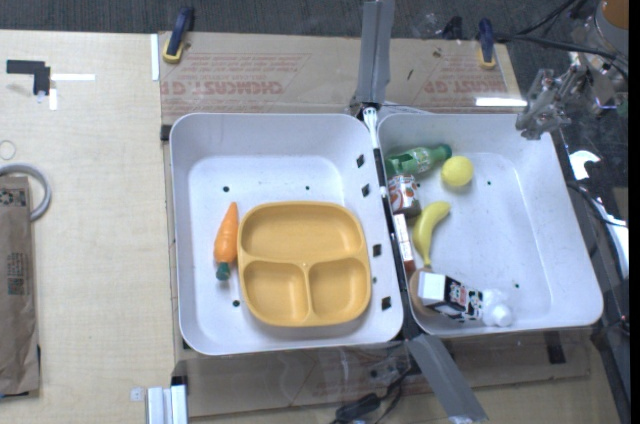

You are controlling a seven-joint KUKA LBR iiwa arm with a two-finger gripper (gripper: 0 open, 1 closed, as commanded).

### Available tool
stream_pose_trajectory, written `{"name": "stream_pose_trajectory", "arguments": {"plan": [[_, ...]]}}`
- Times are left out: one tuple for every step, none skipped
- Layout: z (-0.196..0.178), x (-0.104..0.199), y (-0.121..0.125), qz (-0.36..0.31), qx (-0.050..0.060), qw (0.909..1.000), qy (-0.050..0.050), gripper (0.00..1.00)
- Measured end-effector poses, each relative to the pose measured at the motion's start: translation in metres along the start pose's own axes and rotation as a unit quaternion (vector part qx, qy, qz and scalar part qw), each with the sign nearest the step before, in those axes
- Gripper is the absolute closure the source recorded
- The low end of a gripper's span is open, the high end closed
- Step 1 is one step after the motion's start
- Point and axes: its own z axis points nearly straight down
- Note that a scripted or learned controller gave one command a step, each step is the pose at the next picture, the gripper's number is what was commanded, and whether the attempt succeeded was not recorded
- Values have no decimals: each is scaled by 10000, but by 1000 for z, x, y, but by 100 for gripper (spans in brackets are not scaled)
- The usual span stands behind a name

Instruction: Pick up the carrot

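Orange carrot (pixel 227 232) lies in the left white bin (pixel 190 212), touching the left edge of the yellow three-section plastic plate (pixel 303 264). Right bin (pixel 540 242): green bottle (pixel 418 159), yellow ball (pixel 457 172), banana (pixel 430 228), small milk carton (pixel 450 294). Gripper (pixel 545 107) hangs over that bin's far right corner; whether clenched or released, cannot tell. Cardboard-covered worktop (pixel 270 77).

I see the bench from one fixed camera above, tilted down across both white bins (pixel 190 212); my arm seems to enter from its right.
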Motion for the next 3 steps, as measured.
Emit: {"name": "stream_pose_trajectory", "arguments": {"plan": [[-9,0,6,-285,5,9996,-4,100],[0,0,16,-756,1,9971,4,100],[-65,-1,18,-75,3,10000,-5,100]]}}
